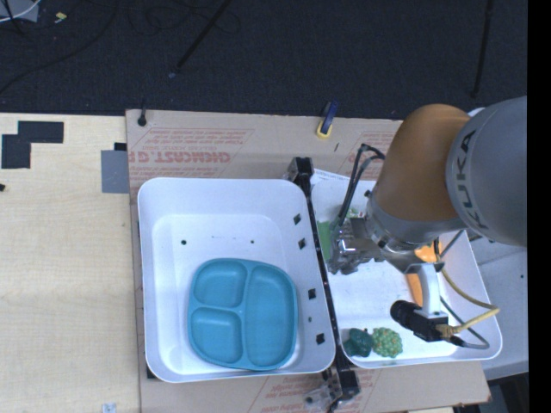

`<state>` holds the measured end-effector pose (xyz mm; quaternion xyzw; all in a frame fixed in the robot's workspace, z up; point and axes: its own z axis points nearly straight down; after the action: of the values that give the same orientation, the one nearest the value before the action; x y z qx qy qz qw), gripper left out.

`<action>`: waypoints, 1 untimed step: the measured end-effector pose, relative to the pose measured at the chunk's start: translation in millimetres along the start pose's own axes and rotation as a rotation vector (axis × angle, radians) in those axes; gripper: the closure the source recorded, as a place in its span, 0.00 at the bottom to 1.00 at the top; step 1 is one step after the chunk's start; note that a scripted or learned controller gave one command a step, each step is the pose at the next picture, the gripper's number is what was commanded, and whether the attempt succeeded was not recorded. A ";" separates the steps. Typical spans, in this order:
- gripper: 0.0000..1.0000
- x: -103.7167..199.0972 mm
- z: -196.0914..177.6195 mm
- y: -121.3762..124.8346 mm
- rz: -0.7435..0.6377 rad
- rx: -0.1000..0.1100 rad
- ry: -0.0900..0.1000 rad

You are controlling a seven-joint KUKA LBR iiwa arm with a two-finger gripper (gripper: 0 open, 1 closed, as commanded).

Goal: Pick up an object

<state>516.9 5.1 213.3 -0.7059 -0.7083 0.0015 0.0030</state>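
We find the gripper (344, 252) right of the blue plate (244, 314), grip state undeterminable; a green lump (387, 342) lies lower right of the plate

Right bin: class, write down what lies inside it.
In the right bin, a dark green lump and a lighter green lump sit at the near corner by the divider. The arm covers much of the floor, hiding whatever lies beneath.
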 end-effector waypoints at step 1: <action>1.00 45.9 -21.4 -22.7 -0.001 -0.003 0.000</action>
<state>494.2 50.9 234.9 -0.7055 -0.7087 0.0005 0.0018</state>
